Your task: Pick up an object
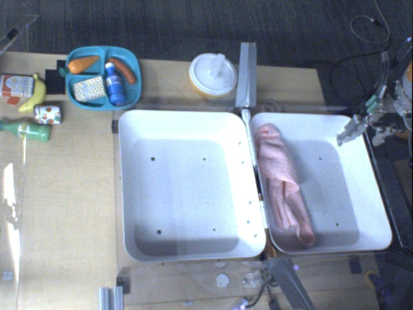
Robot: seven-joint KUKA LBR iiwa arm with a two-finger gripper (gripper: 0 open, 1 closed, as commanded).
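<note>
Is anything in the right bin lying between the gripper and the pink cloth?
Nothing visible. The gripper is at the right bin's far right corner; bare bin floor separates it from the pink cloth along the left wall.

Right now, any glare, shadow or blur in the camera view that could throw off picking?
Camera view: soft, even light; the pink cloth is sharp against the right bin. A grey shadow pools along the left bin's near wall. Window-like glare streaks the bench at far left. The gripper at the right bin's far corner looks slightly blurred.
</note>
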